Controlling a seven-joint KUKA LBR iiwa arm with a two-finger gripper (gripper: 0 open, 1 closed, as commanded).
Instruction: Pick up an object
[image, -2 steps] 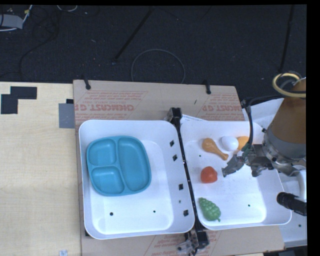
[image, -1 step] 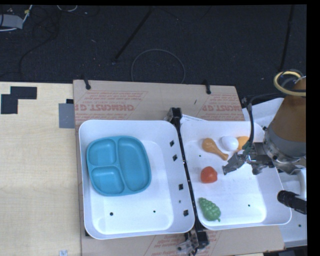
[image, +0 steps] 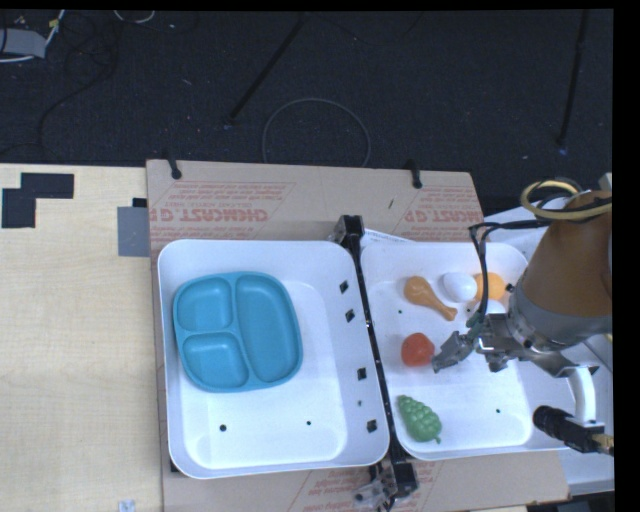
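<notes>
Tomato (image: 418, 349), a small red round piece of toy food, looks like the nearest candidate for the pick: it lies on the floor of the right bin (image: 500, 425), towards that bin's left side and roughly mid-depth. The pincer (image: 452, 353) sits just beside it on the right, low over the bin floor, with its dark fingertips pointing at the tomato. Nothing is visibly between the fingers, and whether they are spread or pressed together I cannot tell at this size.

Other pickable things share the bin: a tan drumstick (image: 429, 296) and a white egg (image: 459, 286) further back, an orange piece (image: 492, 286) partly behind the arm's cables, and a green bunch of grapes (image: 420, 418) near the front edge. The left bin (image: 250, 440) carries a blue divided plate (image: 237, 331).

As for progress, I judge the reach to be done (or close to it) and the grasp itself not yet made: every object rests on the bin floor. What is left is closing on one item, most likely the tomato, and lifting it clear.
</notes>
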